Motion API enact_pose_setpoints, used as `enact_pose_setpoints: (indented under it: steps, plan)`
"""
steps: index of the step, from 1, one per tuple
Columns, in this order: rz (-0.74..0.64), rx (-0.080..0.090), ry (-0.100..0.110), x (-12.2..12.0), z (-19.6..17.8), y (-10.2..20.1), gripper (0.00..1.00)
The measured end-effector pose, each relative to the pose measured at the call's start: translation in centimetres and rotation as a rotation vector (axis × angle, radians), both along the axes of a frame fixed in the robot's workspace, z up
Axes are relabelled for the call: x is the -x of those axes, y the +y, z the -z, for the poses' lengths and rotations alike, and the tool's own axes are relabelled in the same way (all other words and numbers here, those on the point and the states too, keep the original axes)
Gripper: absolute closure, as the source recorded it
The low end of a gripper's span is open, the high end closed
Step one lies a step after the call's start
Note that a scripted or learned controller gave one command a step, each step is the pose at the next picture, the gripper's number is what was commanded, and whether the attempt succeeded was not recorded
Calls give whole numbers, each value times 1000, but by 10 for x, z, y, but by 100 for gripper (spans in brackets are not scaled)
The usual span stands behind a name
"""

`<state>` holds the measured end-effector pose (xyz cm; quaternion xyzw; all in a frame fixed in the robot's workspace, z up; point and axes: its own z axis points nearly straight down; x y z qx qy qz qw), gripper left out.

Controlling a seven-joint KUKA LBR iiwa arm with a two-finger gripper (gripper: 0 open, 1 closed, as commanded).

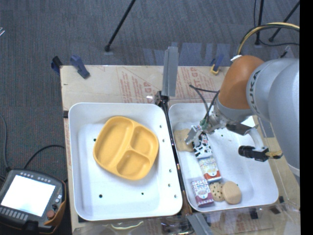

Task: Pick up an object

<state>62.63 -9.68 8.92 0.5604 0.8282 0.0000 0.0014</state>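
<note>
**Gripper low in right bin, over black-and-white carton**

Black-and-white patterned carton [202,148] lies in the right bin [259,180], near its left wall. Gripper [196,135] sits just at the carton's 11 o'clock, touching or overlapping its top end; whether it is open or closed: cannot tell. A tan round piece [181,139] lies at 9 o'clock of the carton. At 6 o'clock: a small red-and-white box [210,168], then a red packet [202,192], a cookie [216,191] and a tan bun [232,192]. Left bin [88,199] holds a yellow divided plate [126,147].

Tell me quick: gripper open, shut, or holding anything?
Gripper: cannot be told; it sits low in the right bin over the black-and-white carton.
</note>
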Motion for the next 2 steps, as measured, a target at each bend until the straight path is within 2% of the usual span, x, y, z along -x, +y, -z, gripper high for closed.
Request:
enact_pose_setpoints:
  steps: [1, 2]
  plan:
    - [-5, -2, 3, -1, -8, 2, 100]
    - [409, -1, 3, 7, -98, 52, 100]
